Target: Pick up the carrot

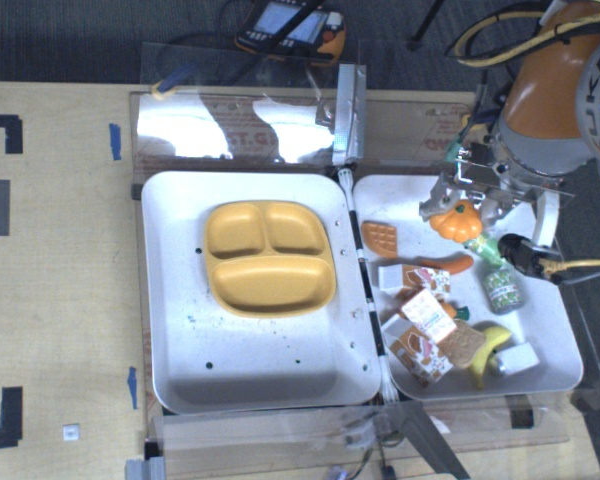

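The pincer [467, 200] hangs over the right bin [555, 318]; an orange carrot [456, 224] sits pinched between its fingers.

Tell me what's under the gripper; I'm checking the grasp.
An orange, carrot-like piece sits right below the gripper in the right bin. The gripper covers its top, hiding any contact.

The worktop [50, 298] looks like pale, matt wood. Both bins, the left bin [180, 368] and the right bin [555, 353], look like smooth white plastic with a slight sheen, and the yellow tray [270, 258] is glossy plastic. The tool [477, 200] has bright bare-metal parts.
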Tool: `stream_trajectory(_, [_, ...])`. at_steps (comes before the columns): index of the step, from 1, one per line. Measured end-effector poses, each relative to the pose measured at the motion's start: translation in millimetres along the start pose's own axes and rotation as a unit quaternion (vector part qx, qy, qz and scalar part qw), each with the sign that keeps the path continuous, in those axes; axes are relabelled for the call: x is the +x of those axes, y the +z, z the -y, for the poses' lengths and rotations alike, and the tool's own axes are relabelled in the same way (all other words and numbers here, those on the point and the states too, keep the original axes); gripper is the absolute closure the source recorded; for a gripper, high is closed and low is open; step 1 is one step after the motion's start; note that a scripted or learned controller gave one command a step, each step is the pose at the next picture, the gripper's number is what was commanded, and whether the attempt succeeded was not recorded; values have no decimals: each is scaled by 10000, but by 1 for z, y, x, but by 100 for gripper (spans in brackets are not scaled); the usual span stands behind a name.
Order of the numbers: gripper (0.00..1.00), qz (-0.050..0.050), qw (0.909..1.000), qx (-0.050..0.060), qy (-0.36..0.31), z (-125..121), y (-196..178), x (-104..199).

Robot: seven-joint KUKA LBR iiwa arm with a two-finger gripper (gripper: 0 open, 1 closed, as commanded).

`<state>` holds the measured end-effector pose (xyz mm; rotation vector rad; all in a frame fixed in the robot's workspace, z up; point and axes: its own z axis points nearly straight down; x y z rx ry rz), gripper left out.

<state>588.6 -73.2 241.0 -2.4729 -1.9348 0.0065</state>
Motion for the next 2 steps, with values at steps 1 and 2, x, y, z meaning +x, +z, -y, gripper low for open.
stream_trajectory(1, [100, 1, 9986, -14, -531, -25, 17, 13])
stream_trajectory(2, [100, 1, 9955, -4, 947, -14, 17, 84])
